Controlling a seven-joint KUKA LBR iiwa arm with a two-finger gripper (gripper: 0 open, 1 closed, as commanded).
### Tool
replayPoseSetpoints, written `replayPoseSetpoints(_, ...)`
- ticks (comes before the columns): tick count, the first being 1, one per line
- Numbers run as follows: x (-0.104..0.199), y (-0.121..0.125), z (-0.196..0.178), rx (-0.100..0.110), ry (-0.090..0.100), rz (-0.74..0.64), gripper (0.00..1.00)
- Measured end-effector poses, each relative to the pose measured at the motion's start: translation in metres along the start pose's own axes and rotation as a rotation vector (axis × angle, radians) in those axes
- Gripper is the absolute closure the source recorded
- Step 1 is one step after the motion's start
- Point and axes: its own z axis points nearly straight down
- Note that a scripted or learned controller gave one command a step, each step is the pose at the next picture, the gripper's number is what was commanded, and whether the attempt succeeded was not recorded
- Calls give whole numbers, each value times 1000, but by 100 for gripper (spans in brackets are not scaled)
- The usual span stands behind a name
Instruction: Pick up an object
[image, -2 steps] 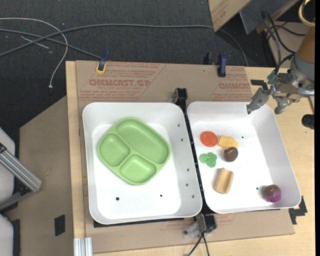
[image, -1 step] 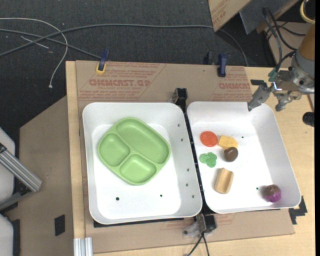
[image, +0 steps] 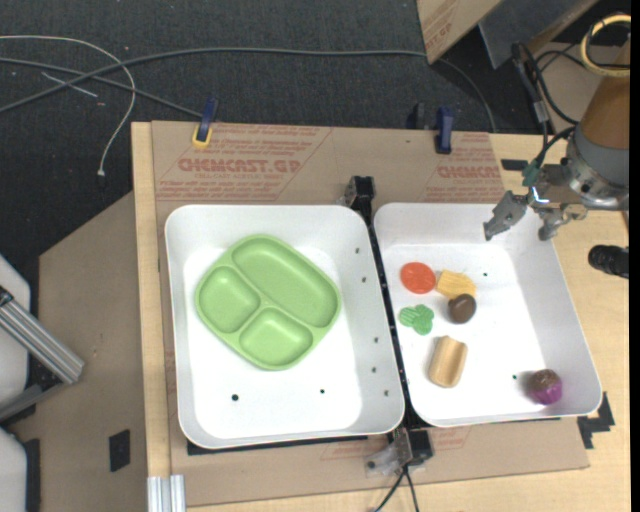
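The right bin holds several small objects: an orange disc, a yellow piece, a brown ball, a green piece, a tan cylinder and a purple ball. My gripper hangs over the far right part of that bin, open, its two grey fingers spread apart with nothing between them. It is up and to the right of the cluster of objects, apart from all of them.
The left bin holds a green divided plate. A black clamp sits between the bins at the far side. Blue clips pin the cardboard base. Cables and boxes lie behind the bench.
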Motion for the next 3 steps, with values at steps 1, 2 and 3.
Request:
replayPoseSetpoints(1,10,4,51,1,1,-1,0)
replayPoseSetpoints(2,5,5,94,0,0,0,0)
replayPoseSetpoints(3,5,6,80,-6,-1,-1,100)
